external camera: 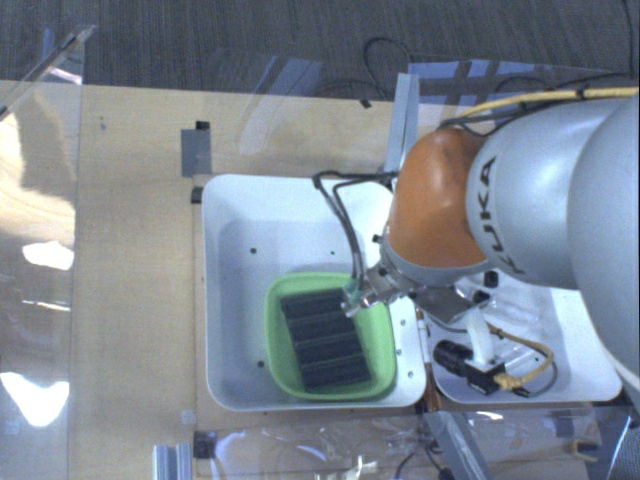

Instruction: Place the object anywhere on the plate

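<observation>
Two white bins sit side by side on the wooden bench (pixel 120 268). The left bin (pixel 235 258) holds a green plate (pixel 276 340), square-ish w/ rounded corners, in its lower-right part, close to the near wall and the wall shared w/ the right bin (pixel 592 366). The object, a black ribbed block (pixel 325 340), lies flat on the plate, set at a slant so its long side runs from upper left to lower right; it takes up most of the plate's middle, w/ green rim showing all round. The arm (pixel 545 193) comes in from the right and covers most of the right bin; its orange band (pixel 435 203) hangs over the divide btw. the bins. The gripper (pixel 356 298) is low over the plate's upper-right corner, just beside the block's top-right end; can't tell if it touches the block. Open or closed: can't tell, the wrist hides too much. Nothing visibly clamped in it. Black cables (pixel 340 203) loop from the wrist across the left bin's upper right. Rest of the left bin's floor is bare white apart from a few small dark dots. On the bench, up and left of the left bin, a small grey bracket (pixel 197 151). Dark carpet (pixel 250 18) runs along the top.
</observation>
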Robot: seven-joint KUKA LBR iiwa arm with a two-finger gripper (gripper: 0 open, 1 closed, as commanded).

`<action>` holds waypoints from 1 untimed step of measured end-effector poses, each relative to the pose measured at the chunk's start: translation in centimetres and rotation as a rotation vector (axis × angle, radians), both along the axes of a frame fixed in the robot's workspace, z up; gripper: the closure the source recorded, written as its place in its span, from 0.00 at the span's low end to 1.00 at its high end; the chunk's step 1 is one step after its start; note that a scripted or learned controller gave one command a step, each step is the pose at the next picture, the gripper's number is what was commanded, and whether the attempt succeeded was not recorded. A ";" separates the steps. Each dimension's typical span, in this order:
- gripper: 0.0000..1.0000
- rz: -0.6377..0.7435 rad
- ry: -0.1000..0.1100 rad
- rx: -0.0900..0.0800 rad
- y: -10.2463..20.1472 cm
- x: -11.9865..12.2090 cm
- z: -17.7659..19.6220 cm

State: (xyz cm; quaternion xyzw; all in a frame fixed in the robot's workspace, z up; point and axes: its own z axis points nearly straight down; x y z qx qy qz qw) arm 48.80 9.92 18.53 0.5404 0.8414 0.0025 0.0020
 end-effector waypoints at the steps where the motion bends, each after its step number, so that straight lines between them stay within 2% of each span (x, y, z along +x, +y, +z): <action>1: 0.00 0.000 0.000 0.000 0.0 0.0 0.0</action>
